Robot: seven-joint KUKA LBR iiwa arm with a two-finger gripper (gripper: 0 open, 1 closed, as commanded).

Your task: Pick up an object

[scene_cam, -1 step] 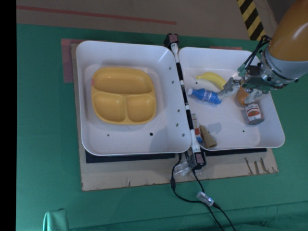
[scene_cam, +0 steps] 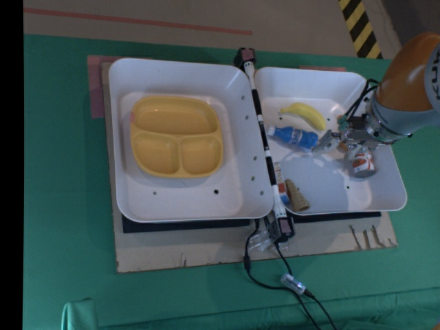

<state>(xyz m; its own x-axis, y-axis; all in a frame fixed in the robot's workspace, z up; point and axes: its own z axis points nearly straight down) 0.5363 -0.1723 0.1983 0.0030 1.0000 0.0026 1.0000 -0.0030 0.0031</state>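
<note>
The gripper (scene_cam: 328, 143) hangs low over the right bin (scene_cam: 385, 196), reaching in from the right beneath the arm's orange band (scene_cam: 412, 71). Its metal parts sit just to the right of the blue bottle (scene_cam: 294, 137), and their tip looks to meet or nearly meet the bottle's right end, but the view is too small and cluttered to say whether the fingers stand apart or together, and nothing can be seen clamped between them. The blue bottle lies on its side on the bin floor, its long axis running from upper left to lower right at a shallow slant; the pale cap end points toward the divider between the bins, and the other end points toward the gripper. Just above the bottle lies a banana (scene_cam: 305, 115), curved, its length also running from upper left to lower right, close to the bottle but apart from it. To the right of the bottle, beyond the gripper and under the wrist, stands a small red and white can (scene_cam: 362, 164). Below the bottle, near the bin's front left corner, lies a brown cone (scene_cam: 297, 195), its narrow end pointing up toward the bottle. Well left of the bottle, the left bin (scene_cam: 137, 205) bears a yellow divided tray (scene_cam: 177, 136).
</note>
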